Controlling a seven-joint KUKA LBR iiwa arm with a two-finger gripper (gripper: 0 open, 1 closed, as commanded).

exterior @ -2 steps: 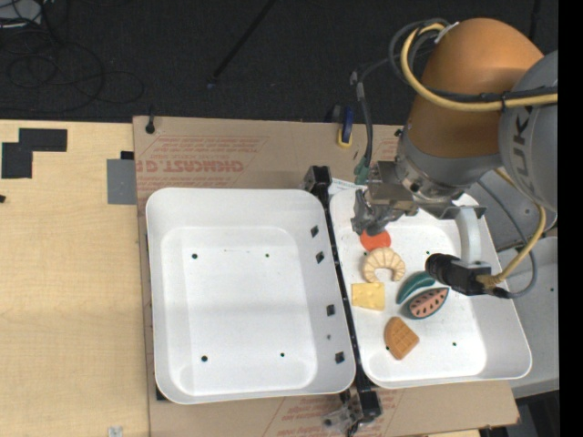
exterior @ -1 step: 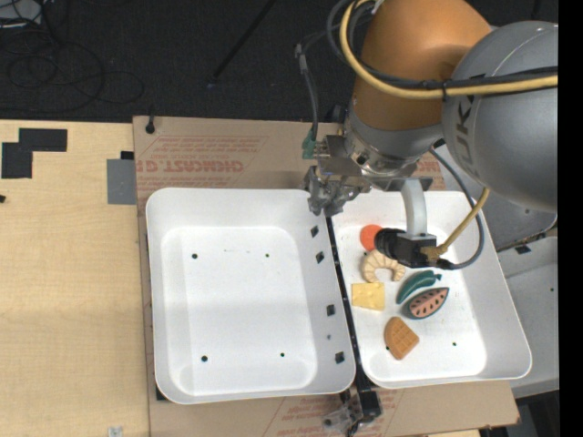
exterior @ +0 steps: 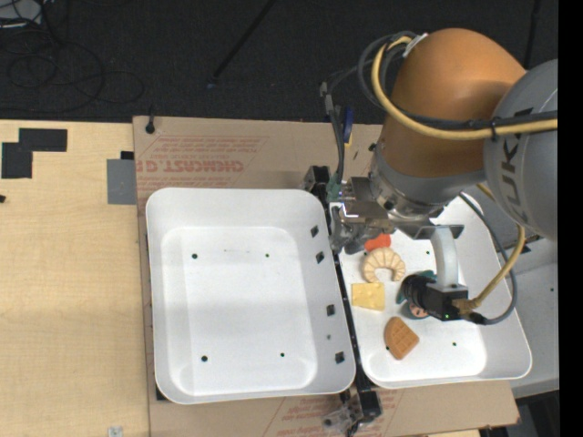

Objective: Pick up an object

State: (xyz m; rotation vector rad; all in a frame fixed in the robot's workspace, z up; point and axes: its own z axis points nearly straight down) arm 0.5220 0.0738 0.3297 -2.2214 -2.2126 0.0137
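The pale wooden bench [exterior: 64,289] fills the left of the view, with a brown cardboard sheet [exterior: 228,153] lying on it under both bins. The grey arm [exterior: 537,171] reaches in from the right, and its broad orange band [exterior: 455,89] hangs over the back of the right bin.

The left bin [exterior: 159,289] is the larger white shape in view, with a few small dark dots on its floor. The right bin [exterior: 492,358] sits just beside it, their long rims touching, and the arm covers its back half.

The gripper [exterior: 348,218] is low at the back left corner of the right bin, close to the shared rim. The wrist hides its tip, so I cannot tell whether it is released or clenched, and nothing can be seen in its grasp.

All the things to pick lie in the right bin, towards its left side:
- A croissant-shaped toy [exterior: 384,264] lies just in front of the gripper.
- A yellow square slice [exterior: 369,296] lies just in front of the croissant, near the left wall.
- A brown biscuit-like piece [exterior: 401,337] lies nearest the front rim, apart from the slice.
- A small orange-red piece [exterior: 378,241] lies between the gripper and the croissant.
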